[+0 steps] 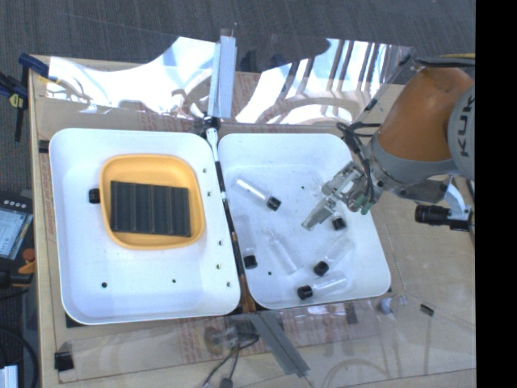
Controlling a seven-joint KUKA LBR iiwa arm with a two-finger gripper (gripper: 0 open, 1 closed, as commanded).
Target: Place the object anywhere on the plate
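A yellow plate (150, 168) lies in the left bin (73, 273), and a black ridged slab (151, 208) rests on it. Several clear vials with black caps lie scattered in the right bin (275, 156). One vial (257, 192) is at the upper left of that bin, another vial (323, 284) lies near its front wall, and a third vial (333, 259) sits just above that. My gripper (321, 215) hangs low over the right part of the right bin. A black cap (338, 223) lies just to its right.
A small black piece (94, 196) sits in the left bin beside the plate. A divider rail (226, 217) runs between the bins. Crinkled foil (161, 79) lines the back of the bench. A grey bar (279, 346) lies in front of the bins.
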